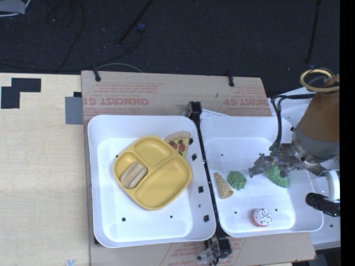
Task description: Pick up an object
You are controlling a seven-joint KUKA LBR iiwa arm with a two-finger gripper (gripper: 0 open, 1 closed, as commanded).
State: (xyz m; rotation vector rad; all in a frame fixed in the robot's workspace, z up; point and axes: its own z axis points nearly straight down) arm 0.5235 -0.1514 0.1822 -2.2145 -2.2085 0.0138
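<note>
My gripper (270, 166) hangs low over the right side of the right bin (244, 146), below the grey arm with its orange band (321, 112). A green leafy toy (277, 177) lies right under or against it; the view does not show whether it is held. Left of it a second green lump (237, 179) sits next to a tan wedge (223, 185). Near the bin's front edge is a pink and white cupcake (262, 217).
The left bin (105, 148) holds a yellow divided plate (158, 176) with a tan bread piece (132, 174) in one compartment. A pizza slice (179, 142) lies behind the plate. A black divider (203, 165) runs between the bins.
</note>
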